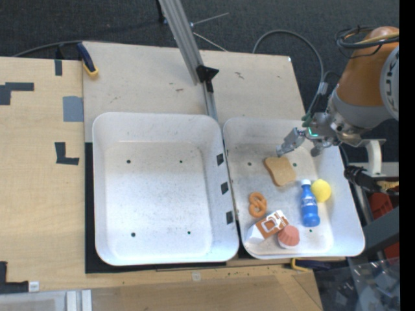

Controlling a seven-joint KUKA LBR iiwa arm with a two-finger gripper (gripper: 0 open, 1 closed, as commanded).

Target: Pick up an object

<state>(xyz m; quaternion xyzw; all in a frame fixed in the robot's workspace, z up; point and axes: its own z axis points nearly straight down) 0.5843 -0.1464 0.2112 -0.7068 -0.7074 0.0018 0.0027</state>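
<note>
1. Above far end of right bin [350, 238]: gripper [301, 149] found with fingers spread apart and nothing between them.
2. Toast [280, 170] recorded as nearest candidate, lying flat on the bin floor just below the gripper in the view and apart from all other items.
3. Step judged as approach, with no grasp made yet.
4. Recommended: centred over the toast, descended straight, fingers closed across its narrower width. Judged awkward, since a flat slice offers little edge to catch.
5. Alternative noted: bottle [309, 205], lying on its side with more body to grip, but set just beside lemon [321, 189], so a risk of nudging was judged.
6. Toast appearance: tan, roughly square with rounded corners, thin, matte, slightly skewed to the bin walls.
</note>
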